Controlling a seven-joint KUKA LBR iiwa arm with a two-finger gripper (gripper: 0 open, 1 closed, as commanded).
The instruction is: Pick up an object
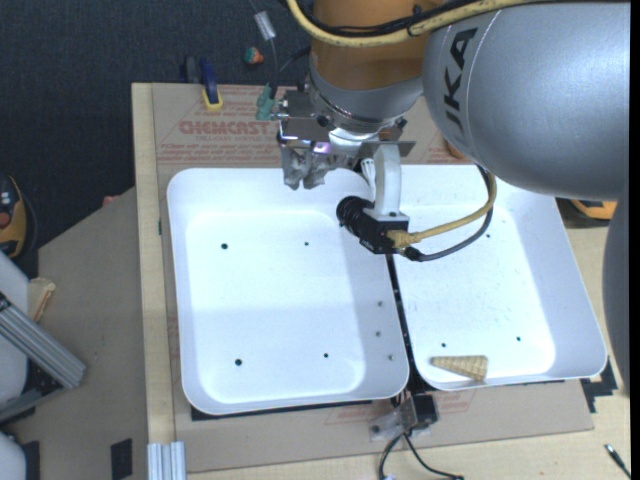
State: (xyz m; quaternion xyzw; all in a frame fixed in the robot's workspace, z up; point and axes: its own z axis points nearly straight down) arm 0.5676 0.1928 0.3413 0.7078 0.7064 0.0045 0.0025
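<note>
Cone-shaped tan object (461,367), something like a wafer cone, lying on its side at the near edge of the right bin (560,298), tip pointing left, close to the front wall and untouched. Not lifted, not gripped, so the pick itself looks wholly still to do. Further back, left bin (200,298) showing just a few dark dots on its floor. Between the two bins, a dark divider (397,303) running toward the far side, with a black fitting and a yellowish cable (455,230) hanging from the wrist above it. Farthest back, gripper (303,173) poised over the far rim of the left bin, well apart from the cone; fingers bunched close together, hardly any gap visible, nothing seen between them. Remaining, by the look of it: crossing over to the right bin's near edge, descending, closing on the cone, lifting.
</note>
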